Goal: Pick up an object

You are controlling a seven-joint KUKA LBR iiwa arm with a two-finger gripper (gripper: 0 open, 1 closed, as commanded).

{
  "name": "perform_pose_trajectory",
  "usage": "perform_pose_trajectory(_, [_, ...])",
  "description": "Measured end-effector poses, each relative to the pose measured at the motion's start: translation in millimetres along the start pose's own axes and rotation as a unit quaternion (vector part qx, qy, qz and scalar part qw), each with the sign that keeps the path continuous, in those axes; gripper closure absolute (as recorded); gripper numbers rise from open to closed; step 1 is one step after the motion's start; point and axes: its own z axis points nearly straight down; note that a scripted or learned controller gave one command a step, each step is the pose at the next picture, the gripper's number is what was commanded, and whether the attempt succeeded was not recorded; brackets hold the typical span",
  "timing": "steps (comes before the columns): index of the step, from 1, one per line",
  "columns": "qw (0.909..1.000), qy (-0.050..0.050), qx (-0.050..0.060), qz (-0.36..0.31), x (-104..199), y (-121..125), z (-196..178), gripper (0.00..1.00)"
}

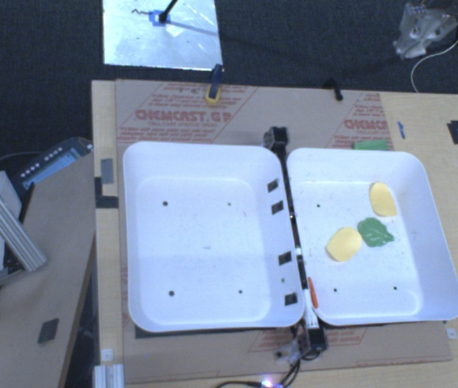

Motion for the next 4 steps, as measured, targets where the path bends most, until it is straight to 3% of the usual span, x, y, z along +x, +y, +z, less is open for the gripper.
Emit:
perform_pose_trajectory(1, [1.0000, 0.000, 0.000, 0.000, -4.4, 0.0, -18.3, 1.00])
perform_pose_trajectory(2, [1.0000, 0.002, 0.007, -0.004, 55.5, -1.2, 121.0, 1.00])
perform_pose_trajectory(3, [0.9999, 0.002, 0.010, -0.005, 117.7, -155.2, 186.1, 1.00])
perform_pose_trajectory(4, [1.0000, 0.000, -0.006, 0.000, 90.1, -82.9, 77.9, 1.00])
